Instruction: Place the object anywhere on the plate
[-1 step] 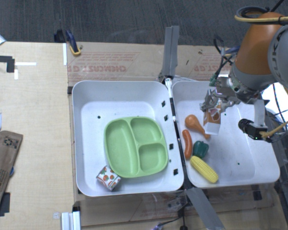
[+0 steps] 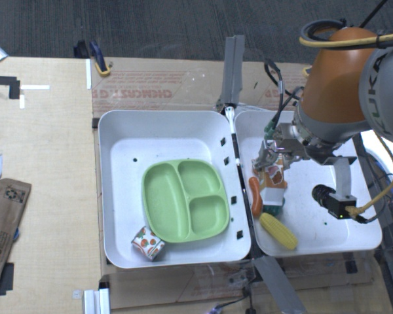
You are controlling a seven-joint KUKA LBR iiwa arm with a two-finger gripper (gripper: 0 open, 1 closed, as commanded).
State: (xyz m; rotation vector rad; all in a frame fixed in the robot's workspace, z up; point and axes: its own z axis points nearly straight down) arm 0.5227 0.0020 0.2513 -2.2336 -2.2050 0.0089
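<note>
Nearest the camera, at the front of the left bin (image 2: 111,175), a small patterned carton (image 2: 148,243) lies tilted in the front corner, touching the near edge of the green plate (image 2: 183,199). The plate has three compartments and sits in the middle of that bin, with nothing resting on it.

In the right bin (image 2: 327,241), close to its front left corner, a yellow corn cob (image 2: 278,231) lies at a slant. Just behind it, along the wall between the two bins, an orange-red sausage (image 2: 255,195) lies lengthwise, and right beside it sits a small box (image 2: 273,193) in white, orange and green. The box touches the sausage on one side and lies just behind the corn.

Directly over the far end of the box hangs the hand (image 2: 270,164), lowered into the right bin from the grey and orange arm (image 2: 344,77) that reaches in from the right. Whether its fingers are apart or together I cannot tell, as wrist hardware and cables crowd that spot. A black fitting (image 2: 331,199) hangs from the arm over the middle of the right bin.

Farther back, both bins rest on a brown cardboard-covered surface (image 2: 46,142), and a grey upright bar (image 2: 233,70) stands behind the seam between the bins.
</note>
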